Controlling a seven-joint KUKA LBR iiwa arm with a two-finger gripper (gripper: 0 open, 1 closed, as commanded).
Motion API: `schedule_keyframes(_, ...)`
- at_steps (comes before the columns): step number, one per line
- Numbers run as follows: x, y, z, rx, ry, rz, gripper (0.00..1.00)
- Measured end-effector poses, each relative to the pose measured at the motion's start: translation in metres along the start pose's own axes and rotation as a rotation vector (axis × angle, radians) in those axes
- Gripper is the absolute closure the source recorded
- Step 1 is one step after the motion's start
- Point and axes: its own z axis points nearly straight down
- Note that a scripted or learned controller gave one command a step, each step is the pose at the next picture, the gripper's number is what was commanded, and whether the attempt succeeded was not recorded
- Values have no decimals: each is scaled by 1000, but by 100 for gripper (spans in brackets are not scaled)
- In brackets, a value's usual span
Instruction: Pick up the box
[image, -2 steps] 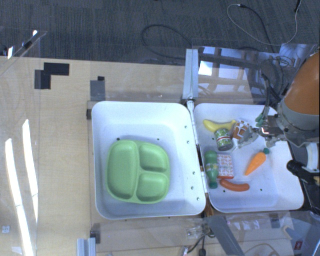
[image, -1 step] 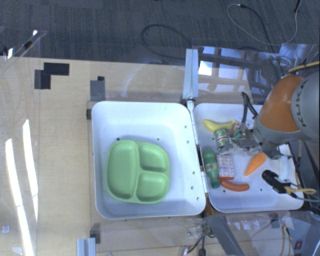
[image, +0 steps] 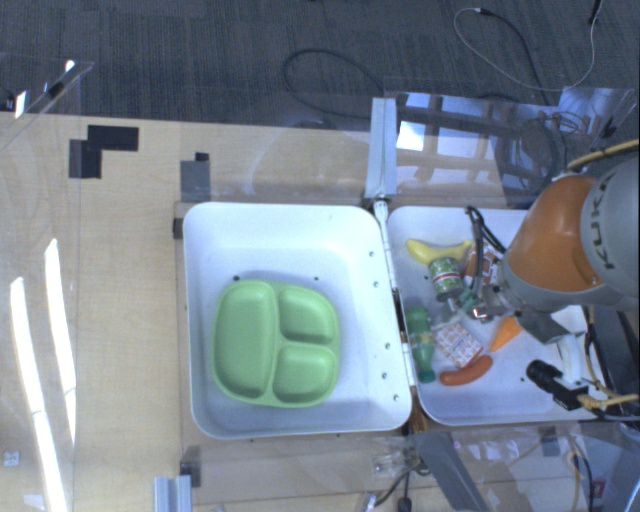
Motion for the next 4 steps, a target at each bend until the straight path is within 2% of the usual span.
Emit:
schedule_keyframes(1,-2,0,1,4,6,19,0)
schedule_keyframes(2,1,-14,1,2,4,57,0)
schedule_keyframes(3,4,-11,-10,1,11,51,100)
schedule_keyframes(4,4,-11,-10,1,11,51,0)
